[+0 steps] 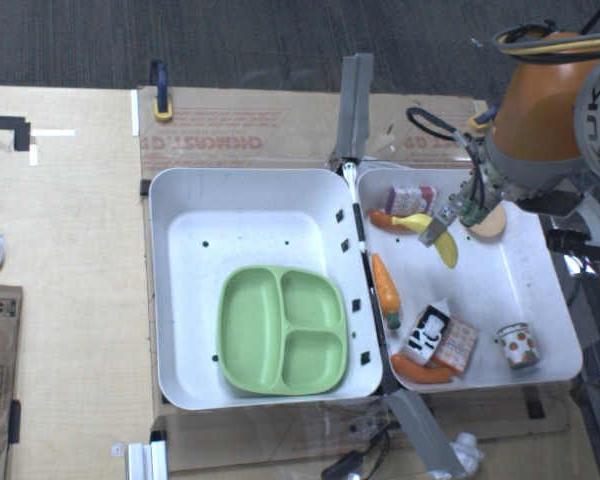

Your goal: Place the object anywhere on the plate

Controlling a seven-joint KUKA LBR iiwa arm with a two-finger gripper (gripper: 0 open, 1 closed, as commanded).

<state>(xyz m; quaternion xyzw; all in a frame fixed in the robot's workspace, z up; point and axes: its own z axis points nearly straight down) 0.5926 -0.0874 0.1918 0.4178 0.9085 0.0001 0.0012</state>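
The arm's wrist hangs over the upper right corner of the right bin [540, 268], and its orange band covers much of the bin's far rim there. The gripper [450, 223] points down and to the left, its tip over the banana [435, 236]. The fingers are small and dark against the clutter, so whether they are spread or closed, or have hold of the banana, cannot be told. The banana lies in the upper part of the right bin, its yellow body curving down to the right, one end touching a reddish sausage-shaped piece [385, 219]. Behind it a pink and white packet [412, 199] is partly hidden, and its print is too small to read. A pale tan round thing [491, 224] peeks from under the wrist.

The green plate [280, 330], with three compartments, sits in the lower middle of the left bin [180, 208], well apart from the banana, across the divider between the bins.

Lower in the right bin a carrot [385, 288] lies along the left wall. Near the front wall are a black and white carton [426, 333], a brown speckled block [458, 346] touching it, an orange sausage [420, 370] just below them, and a small white cup with red dots [518, 346]. The carton's lettering is not legible.

On the cardboard behind the left bin, reversed red printing shows, hard to read. A blue clamp [160, 90] stands at its far edge.
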